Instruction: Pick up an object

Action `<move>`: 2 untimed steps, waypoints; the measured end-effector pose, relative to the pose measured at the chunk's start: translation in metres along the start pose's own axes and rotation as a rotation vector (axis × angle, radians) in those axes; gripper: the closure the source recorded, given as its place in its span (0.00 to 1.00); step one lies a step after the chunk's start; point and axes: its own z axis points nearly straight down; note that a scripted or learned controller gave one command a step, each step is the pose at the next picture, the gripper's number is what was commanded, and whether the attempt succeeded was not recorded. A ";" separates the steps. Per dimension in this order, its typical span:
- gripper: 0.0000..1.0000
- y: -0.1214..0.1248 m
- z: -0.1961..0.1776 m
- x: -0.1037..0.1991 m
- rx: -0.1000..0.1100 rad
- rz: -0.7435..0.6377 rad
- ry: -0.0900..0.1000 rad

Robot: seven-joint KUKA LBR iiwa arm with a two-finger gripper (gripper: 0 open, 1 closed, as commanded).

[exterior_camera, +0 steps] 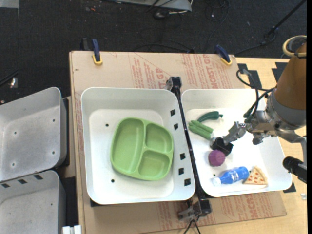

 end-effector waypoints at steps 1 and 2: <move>0.00 0.002 -0.005 0.000 -0.011 -0.002 -0.001; 0.00 0.000 0.038 0.002 -0.007 0.000 -0.001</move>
